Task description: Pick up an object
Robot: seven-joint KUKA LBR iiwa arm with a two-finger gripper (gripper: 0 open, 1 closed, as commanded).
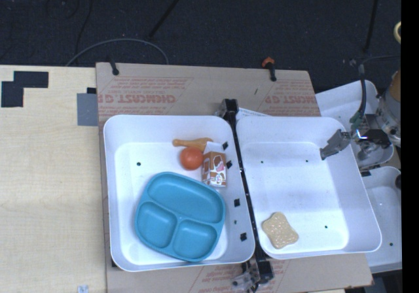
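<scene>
Object candidates: I count five things across the two bins, none of them lifted.
Tan biscuit-shaped piece (280, 230): nearest to me, lying flat in the right bin (353, 246), close to its front-left corner and well apart from the tool.
Blue divided plate (180, 216): in the left bin (118, 220), filling most of its front half, three compartments facing up.
Small printed carton (215, 169): just behind the plate's far right edge, standing near the divider between the bins.
Red ball (191, 158): just left of the carton, touching or nearly touching it.
Orange drumstick-shaped toy (192, 143): lying just behind the ball, towards the back of the left bin.
Tool (332, 145): I see it over the right bin's far right side, near the rim, with a grey finger pointing towards the bin's middle. I cannot tell how far open it is, and I see nothing in its grip.
Counter (46, 174): pale wood to the left; a cardboard sheet (203, 92) lies under both bins.
</scene>
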